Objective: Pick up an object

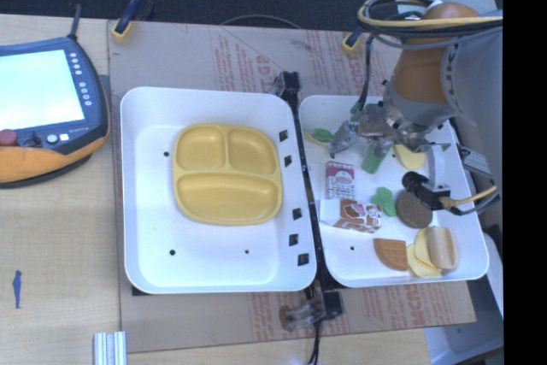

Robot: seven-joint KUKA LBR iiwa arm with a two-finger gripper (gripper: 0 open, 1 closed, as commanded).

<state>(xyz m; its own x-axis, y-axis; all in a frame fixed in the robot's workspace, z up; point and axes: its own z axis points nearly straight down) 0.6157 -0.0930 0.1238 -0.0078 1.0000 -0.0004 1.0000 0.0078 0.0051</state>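
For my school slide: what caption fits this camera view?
Robot arm's pincer reaching into the right bin of toy food, beside a yellow tray.

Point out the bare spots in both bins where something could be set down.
Left bin: a bare white margin runs all around the yellow plate, widest below it. Right bin: one small patch at the lower left, below the red packet and left of the cracker. Its remaining floor is crowded, with the pincer over the top.

Small toy foods (355, 201) scattered flat across the right bin (342, 269): cartons, green pieces, cookie, hot dog bun.
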